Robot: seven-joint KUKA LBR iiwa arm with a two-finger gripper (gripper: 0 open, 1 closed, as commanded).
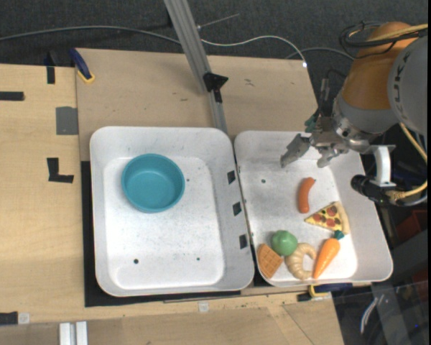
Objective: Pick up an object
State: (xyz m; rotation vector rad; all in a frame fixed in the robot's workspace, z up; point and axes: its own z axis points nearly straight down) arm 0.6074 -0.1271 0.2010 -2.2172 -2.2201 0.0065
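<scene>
Orange plastic sausage [304, 194] lies in right white bin [366, 264], long axis near 12-to-6, just at 6 o'clock from the hand [310, 152]; hand spread open, empty, hovering above.

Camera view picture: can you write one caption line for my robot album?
Open gripper hovers over the right bin above a toy sausage, pizza slice and carrot.
</scene>
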